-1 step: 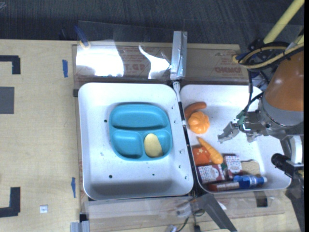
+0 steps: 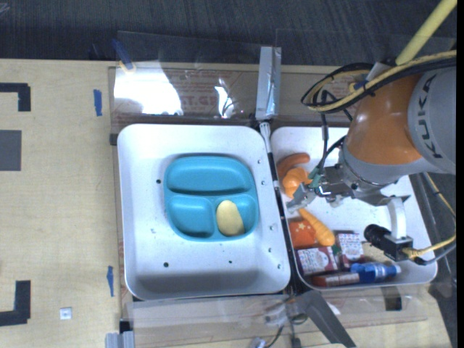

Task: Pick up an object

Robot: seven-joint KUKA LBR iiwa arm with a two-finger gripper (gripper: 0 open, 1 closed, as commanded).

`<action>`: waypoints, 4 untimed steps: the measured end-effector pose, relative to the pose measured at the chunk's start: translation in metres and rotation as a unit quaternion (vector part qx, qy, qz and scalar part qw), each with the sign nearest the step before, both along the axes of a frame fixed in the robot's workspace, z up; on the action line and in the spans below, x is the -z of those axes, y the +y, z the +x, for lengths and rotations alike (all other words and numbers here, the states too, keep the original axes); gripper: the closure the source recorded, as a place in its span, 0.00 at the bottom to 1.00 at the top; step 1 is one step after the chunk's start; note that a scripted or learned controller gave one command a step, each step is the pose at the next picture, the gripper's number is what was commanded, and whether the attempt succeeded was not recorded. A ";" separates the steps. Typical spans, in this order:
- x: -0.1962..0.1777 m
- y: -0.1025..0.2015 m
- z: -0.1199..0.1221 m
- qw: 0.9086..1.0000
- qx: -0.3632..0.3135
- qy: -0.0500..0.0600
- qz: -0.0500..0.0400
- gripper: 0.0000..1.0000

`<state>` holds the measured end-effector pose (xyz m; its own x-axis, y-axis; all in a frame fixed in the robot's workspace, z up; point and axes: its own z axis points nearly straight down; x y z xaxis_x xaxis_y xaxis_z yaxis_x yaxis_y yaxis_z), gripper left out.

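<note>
- Under your two-finger claw (image 2: 303, 194) lies an orange plastic carrot (image 2: 317, 225); a round orange fruit (image 2: 293, 179) touches its left.
- You cannot tell its state.

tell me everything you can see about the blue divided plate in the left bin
The sky-blue divided plastic plate looks smooth and slightly glossy, with rounded corners and three compartments: one long at the far side, two smaller at the near side. It lies flat in the middle of the left white bin. A pale yellow egg-shaped object rests in its near-right compartment.
</note>
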<state>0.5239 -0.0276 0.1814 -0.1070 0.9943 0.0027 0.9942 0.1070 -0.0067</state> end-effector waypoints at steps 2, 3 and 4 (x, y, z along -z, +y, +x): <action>0.083 -0.076 -0.033 0.999 -0.047 -0.022 -0.004 0.00; 0.075 -0.078 -0.032 0.999 -0.045 -0.022 -0.005 1.00; -0.004 -0.024 0.069 1.000 -0.015 -0.006 0.000 1.00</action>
